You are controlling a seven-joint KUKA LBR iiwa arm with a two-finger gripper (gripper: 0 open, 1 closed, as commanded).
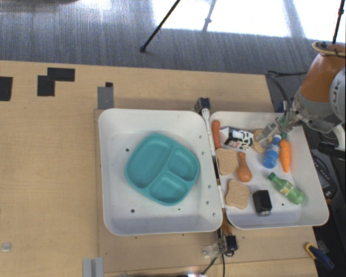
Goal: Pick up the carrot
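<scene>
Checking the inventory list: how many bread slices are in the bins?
2, both in the right bin along its left side: one bread slice mid-bin beside the divider, the other bread slice just below it, nearer the front. None looks hidden.

No text or label (not one) is legible here.

Even, bright light. Glare patches on floor at 12 o'clock. Soft shadows inside left bin. Slightly soft focus overall.

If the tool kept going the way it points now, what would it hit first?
Probably the round tan biscuit just beyond the tool, near the black-and-white cow figure; the orange carrot lies off that line. Depth is unclear.
</scene>
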